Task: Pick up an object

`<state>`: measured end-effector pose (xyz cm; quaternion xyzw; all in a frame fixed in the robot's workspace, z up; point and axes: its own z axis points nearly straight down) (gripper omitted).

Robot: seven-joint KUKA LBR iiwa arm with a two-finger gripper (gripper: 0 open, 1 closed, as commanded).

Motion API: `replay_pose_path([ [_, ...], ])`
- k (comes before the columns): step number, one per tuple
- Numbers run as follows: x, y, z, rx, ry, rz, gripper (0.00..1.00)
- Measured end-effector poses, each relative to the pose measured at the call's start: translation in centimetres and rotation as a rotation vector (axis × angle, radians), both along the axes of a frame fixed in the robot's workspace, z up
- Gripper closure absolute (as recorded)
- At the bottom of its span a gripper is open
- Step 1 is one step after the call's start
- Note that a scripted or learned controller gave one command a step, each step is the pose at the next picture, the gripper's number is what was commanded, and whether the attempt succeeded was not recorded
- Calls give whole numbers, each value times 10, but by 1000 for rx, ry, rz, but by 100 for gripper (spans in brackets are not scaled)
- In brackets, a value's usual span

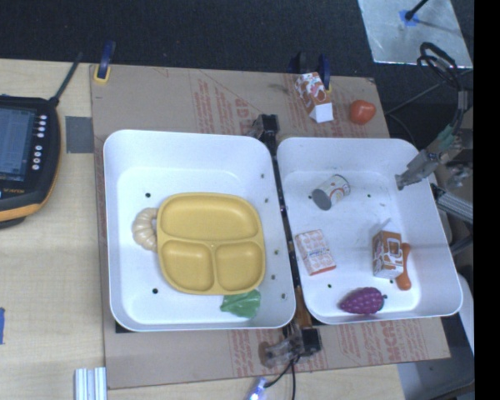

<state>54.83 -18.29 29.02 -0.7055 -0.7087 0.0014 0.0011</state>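
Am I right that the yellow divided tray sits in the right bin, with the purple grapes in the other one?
Not quite: the camera view shows the yellow divided tray in the left bin, and the purple grapes in the other one, the right bin.

Light is bright and even, seemingly from overhead. The two white bins [117, 223] nearly wash out, with soft, short shadows under their contents. The upper frame falls dark. Overall focus is soft, and fine detail blurs at right.

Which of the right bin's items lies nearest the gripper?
The small can lying on its side near the bin's far edge; the carton packs and purple grapes sit farther from the gripper.
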Motion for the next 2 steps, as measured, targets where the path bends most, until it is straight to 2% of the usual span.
replay_pose_path([
  [1,-34,-29,-115,0,0,1,0],
  [2,-22,-4,-196,-4,-6,1,0],
])
